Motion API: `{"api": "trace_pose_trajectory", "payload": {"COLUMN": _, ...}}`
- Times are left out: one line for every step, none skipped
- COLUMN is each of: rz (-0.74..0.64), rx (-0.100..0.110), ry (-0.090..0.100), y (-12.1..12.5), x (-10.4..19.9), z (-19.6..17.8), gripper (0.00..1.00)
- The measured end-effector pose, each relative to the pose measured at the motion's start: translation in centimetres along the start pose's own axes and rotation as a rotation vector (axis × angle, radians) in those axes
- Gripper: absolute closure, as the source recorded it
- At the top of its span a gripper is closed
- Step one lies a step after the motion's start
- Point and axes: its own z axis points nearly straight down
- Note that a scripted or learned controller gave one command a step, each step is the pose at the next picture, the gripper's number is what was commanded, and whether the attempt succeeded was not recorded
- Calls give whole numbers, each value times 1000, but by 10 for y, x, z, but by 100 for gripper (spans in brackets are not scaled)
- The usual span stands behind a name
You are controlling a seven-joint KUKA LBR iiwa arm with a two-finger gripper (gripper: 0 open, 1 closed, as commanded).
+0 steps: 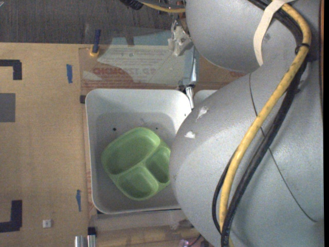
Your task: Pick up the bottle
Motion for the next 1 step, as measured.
{"api": "trace_pose_trajectory", "payload": {"rz": 5, "rx": 1, "ry": 0, "y": 3, "x": 1, "z": -9, "gripper": 100}}
